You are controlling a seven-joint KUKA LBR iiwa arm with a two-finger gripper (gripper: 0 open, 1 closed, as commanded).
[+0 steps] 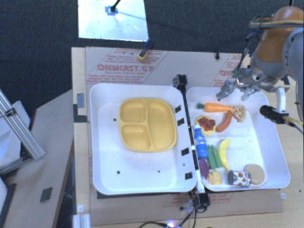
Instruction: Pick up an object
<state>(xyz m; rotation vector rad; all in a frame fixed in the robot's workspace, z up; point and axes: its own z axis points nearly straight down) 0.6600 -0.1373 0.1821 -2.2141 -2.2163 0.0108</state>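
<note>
My gripper point(235, 94) hangs over the far edge of the right bin point(270, 151), open, with nothing between its fingers point(223, 93). Just below it lie an orange carrot point(218, 107) and a pizza slice point(239, 112). A brown sausage point(224, 121) and a round red-topped piece point(206, 123) sit a little nearer. Along the bin's left wall are a blue bottle point(200, 144), green beans point(213, 156) and a purple eggplant point(203, 166). A banana point(223, 153) lies in the middle.
A small can point(237, 177), a tan round cookie point(256, 174) and a yellow lump point(214, 176) sit at the right bin's near edge. The left bin point(104, 175) holds a yellow divided plate point(146, 124). A black divider point(187, 127) separates the bins.
</note>
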